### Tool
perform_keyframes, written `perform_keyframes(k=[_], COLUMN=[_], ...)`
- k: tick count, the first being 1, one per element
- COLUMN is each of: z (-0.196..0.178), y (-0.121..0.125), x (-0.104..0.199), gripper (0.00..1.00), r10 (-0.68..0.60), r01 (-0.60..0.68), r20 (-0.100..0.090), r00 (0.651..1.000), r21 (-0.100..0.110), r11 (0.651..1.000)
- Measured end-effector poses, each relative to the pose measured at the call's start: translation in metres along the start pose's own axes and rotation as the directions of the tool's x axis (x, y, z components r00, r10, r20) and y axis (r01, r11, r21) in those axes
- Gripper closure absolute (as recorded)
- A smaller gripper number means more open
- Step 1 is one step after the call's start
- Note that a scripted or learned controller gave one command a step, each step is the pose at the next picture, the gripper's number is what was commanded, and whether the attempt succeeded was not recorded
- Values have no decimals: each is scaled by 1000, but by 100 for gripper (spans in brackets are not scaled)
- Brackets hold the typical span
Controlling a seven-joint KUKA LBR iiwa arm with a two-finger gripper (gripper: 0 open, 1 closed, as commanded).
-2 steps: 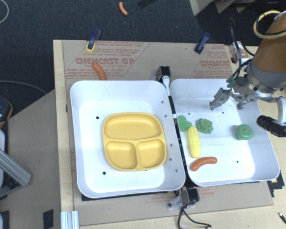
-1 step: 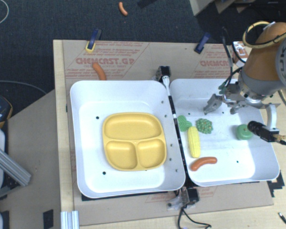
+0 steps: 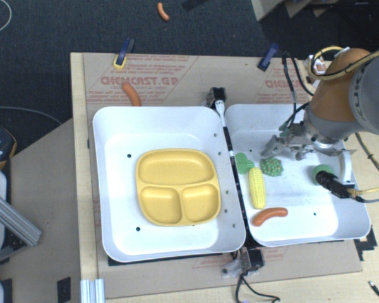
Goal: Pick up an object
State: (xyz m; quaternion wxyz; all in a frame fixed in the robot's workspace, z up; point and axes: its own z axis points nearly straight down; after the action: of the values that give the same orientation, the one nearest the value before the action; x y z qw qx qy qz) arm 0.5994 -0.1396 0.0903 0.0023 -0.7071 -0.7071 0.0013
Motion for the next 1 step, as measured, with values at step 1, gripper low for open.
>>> perform_keyframes(k=[1], z=[-14], y=[1], x=[-1], gripper=[100], r10=[1], r01=[-1], r20=[2], r00=[1000], r21=[-7], r11=[1000])
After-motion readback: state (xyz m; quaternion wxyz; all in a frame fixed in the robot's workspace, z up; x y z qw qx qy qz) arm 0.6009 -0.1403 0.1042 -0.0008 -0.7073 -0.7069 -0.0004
